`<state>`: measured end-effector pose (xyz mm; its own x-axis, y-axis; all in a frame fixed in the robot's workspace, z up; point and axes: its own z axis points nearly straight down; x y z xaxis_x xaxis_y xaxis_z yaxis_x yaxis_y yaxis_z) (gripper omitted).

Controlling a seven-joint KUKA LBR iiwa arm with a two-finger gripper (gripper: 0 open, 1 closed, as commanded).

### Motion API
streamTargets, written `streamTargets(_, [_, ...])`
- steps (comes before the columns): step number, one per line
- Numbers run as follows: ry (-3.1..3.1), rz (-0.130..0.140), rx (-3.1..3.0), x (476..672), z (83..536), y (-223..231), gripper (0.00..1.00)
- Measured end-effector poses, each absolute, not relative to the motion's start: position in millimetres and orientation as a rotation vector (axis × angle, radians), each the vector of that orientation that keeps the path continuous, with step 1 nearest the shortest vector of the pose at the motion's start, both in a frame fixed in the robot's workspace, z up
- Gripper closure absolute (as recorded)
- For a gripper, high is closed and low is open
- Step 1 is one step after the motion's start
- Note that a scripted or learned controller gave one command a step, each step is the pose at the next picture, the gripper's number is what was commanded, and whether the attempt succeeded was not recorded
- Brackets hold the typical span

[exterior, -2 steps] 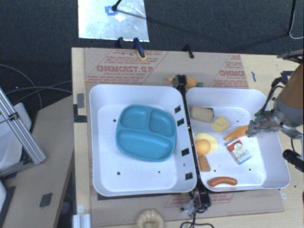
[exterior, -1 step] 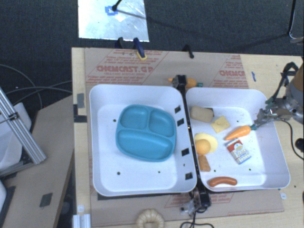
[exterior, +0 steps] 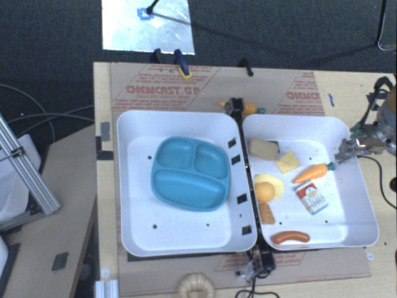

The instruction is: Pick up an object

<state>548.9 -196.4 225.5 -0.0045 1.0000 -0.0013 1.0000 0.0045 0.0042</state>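
The right bin (exterior: 356,219) holds several toy foods: a tan bread piece (exterior: 263,149), a yellow cheese slice (exterior: 288,162), an orange carrot (exterior: 310,172), a yellow and orange fruit (exterior: 265,189), a red and white carton (exterior: 312,199), a brown stick (exterior: 267,213) and a sausage (exterior: 290,237). My gripper (exterior: 346,150) hangs over the right bin's far right rim, just right of the carrot's green tip. It is small and partly blurred here, and I see nothing held in it.
The left bin (exterior: 133,228) carries a blue divided plate (exterior: 191,172). A black divider with clips (exterior: 243,179) runs between the bins. A silver sheet (exterior: 147,17) lies beyond the bench at the top. An aluminium frame (exterior: 25,172) stands at the left.
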Motion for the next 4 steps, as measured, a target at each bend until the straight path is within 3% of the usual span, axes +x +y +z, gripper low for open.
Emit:
streamTargets(2, [2.232, 0.005, 2.209, 607.9, 220, -97, 1.00])
streamTargets(3, [2.228, 0.004, 2.211, 620.7, 216, -73, 1.00])
streamTargets(4, [2.226, 0.002, 2.215, 615.5, 223, -73, 1.00])
